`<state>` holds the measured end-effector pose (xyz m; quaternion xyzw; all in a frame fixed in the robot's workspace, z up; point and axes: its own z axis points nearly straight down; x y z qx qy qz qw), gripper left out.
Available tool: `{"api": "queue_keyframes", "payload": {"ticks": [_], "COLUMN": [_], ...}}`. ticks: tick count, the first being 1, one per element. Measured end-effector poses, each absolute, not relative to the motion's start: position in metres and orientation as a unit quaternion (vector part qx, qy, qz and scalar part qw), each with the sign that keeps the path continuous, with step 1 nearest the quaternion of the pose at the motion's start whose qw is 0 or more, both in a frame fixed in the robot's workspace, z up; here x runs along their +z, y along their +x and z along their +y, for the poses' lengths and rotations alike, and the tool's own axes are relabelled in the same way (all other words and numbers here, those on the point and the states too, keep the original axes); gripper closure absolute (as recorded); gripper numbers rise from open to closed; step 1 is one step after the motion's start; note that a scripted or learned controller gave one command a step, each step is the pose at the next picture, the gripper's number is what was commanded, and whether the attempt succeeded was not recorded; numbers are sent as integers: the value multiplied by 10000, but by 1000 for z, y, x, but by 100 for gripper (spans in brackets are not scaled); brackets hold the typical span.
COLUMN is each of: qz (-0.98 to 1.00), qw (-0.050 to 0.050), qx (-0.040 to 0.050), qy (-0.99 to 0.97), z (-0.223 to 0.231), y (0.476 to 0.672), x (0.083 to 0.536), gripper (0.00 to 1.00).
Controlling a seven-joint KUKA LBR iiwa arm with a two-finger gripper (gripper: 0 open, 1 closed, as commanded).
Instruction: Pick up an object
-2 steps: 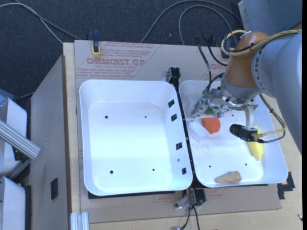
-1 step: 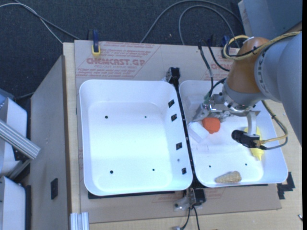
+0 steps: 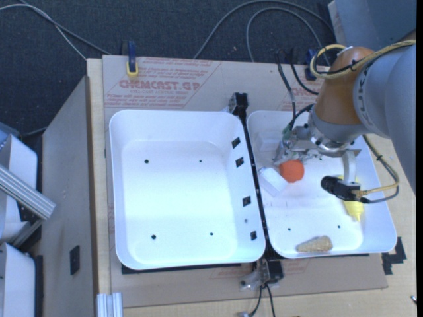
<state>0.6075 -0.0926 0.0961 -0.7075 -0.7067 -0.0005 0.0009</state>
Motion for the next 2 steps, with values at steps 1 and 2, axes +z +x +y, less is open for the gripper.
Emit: {"api": "queue_keyframes", "payload": {"ticks": [1, 2], "qz": [-7102, -7106], "qw": [-27, -8], "qx": [-46, -33], "qy": [-7040, -7036], "z": [-23, 58], "y": [592, 646], "x": [192, 185], "gripper": [100, 100]}}
